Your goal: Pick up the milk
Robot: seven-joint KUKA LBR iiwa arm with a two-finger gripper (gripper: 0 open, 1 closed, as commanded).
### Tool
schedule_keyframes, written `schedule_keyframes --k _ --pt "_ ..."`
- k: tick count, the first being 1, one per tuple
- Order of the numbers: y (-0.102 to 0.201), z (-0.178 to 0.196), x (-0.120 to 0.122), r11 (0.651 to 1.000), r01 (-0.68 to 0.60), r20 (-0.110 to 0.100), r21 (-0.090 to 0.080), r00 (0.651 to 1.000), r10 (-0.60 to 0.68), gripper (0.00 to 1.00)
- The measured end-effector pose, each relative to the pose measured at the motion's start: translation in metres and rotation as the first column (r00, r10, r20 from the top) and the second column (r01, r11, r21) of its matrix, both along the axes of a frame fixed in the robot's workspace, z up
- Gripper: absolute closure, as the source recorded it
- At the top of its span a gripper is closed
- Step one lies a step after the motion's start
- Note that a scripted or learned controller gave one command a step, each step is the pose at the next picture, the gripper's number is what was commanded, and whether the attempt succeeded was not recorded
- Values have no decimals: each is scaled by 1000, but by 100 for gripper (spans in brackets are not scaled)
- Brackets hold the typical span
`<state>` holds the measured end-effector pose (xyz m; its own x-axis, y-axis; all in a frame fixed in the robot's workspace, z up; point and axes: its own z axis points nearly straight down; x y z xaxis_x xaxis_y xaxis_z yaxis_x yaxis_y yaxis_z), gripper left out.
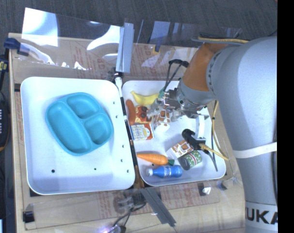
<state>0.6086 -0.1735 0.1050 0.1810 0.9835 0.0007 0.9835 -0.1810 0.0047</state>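
The milk, a small white carton with red-brown print, lies in the right bin, in its upper middle part, directly beneath the gripper. The gripper's metal body overlaps the carton's upper edge, and whether it is parted or closed on anything cannot be told. Just left of the milk lies a dark, reddish item too small to identify, and beyond it an orange-red sausage-shaped piece along the bin's left wall. A yellow banana sits above these, near the bin's upper edge. Below the milk and to the left rests an orange-and-white carton. Lower still lie a carrot, a blue bottle just beneath it, and a green-labelled can to the right. The arm, grey with an orange band, covers the bin's right side. The left bin holds a blue divided plate.
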Motion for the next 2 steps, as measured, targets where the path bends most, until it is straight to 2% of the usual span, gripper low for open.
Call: schedule_keyframes --k 1,2 --pt "2 10 0 1000 -6 -3 2 1000 6 100" --pt "38 118 -8 998 -69 -7 1 998 69 100"
